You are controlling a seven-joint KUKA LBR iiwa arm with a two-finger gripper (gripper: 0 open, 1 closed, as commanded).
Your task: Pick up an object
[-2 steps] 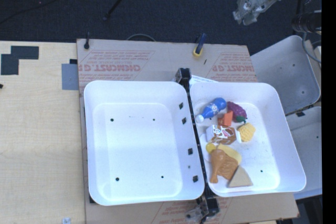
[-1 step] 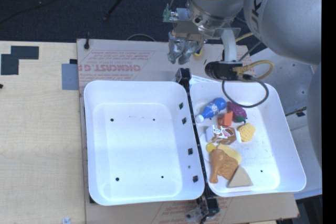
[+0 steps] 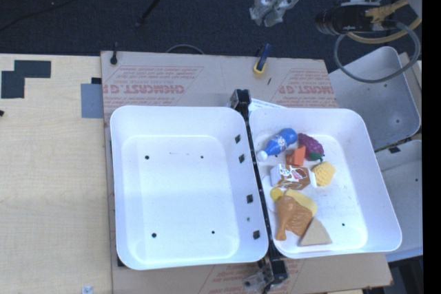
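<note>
Two smooth white bins (image 3: 179,122) lie well below my jaws (image 3: 267,16), whose spread I cannot tell; plastic toy food (image 3: 298,182) clusters beneath them.

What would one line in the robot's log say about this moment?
gripper: raised behind the bins, holding nothing seen | toys: heaped in right bin | left bin: no toys seen | pick: not begun
</note>
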